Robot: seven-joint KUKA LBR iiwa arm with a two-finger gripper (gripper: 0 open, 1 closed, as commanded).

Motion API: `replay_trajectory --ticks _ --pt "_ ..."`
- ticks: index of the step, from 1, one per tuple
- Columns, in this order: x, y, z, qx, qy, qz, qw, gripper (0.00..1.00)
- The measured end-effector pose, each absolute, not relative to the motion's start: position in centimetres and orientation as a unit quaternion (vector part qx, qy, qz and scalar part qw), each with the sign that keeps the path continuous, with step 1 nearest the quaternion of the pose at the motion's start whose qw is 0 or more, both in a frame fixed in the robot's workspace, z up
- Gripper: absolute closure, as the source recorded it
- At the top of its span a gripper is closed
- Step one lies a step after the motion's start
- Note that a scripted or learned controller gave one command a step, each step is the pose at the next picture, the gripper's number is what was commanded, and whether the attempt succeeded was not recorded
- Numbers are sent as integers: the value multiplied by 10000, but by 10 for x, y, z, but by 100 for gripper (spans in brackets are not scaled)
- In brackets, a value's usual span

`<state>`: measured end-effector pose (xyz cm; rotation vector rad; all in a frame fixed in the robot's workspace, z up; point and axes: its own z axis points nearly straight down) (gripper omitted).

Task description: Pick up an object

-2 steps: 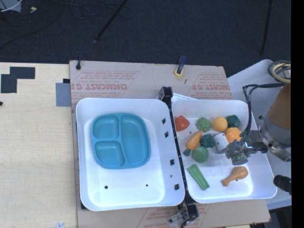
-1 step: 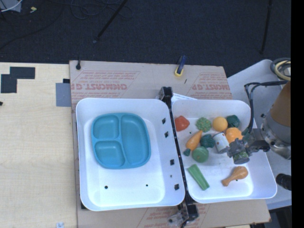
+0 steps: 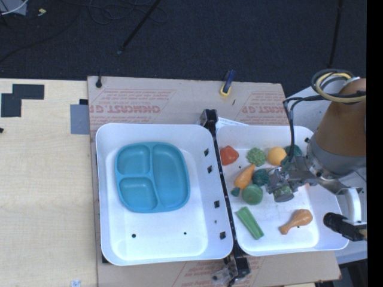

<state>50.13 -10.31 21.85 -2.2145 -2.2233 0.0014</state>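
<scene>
The right bin (image 3: 302, 239) holds several toy foods: a red piece (image 3: 228, 155), a green broccoli (image 3: 257, 156), a yellow ball (image 3: 276, 156), an orange carrot (image 3: 244, 176), a dark teal piece (image 3: 261, 176), a round green piece (image 3: 252, 194), a long green pod (image 3: 249, 222) and a tan drumstick (image 3: 296, 220). My gripper (image 3: 282, 187) hangs low in the middle of this bin, just right of the teal and round green pieces and below the yellow ball. I see nothing clearly between its tips.
The left bin (image 3: 119, 238) carries a blue divided plate (image 3: 152, 176). A black divider with clips (image 3: 219, 184) runs between the bins. The arm's orange band (image 3: 344, 121) and grey wrist stand over the right bin's right side. A blue-and-yellow clamp (image 3: 227, 84) lies on the cardboard behind.
</scene>
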Motion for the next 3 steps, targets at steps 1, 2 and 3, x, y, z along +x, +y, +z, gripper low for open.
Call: replay_trajectory --ticks 1,2,3 --pt "537 -57 224 -7054 -7088 0 10 100" --pt "560 -9 214 -7059 -7083 8 12 100" --pt "581 35 214 -7056 -7086 4 14 100"
